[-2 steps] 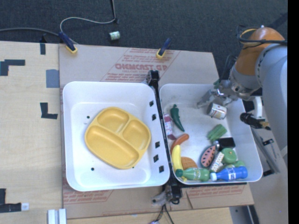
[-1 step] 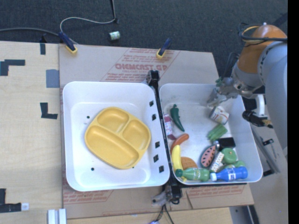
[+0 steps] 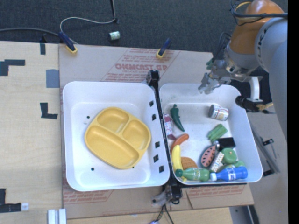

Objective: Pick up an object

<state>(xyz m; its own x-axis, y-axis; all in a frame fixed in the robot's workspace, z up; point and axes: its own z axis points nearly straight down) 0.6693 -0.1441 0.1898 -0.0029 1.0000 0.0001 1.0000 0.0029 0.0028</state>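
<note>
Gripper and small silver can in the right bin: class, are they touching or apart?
Apart. The camera view shows the gripper near the bin's far rim, with bare white bin floor between it and the silver can.

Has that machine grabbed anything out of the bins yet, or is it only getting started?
Nothing looks picked up yet. The claw hangs over the back rim of the right bin, with no toy seen in it. The small can, green pepper, banana and blue bottle all lie in that bin. The yellow tray sits in the left bin. The whole grab remains.
</note>
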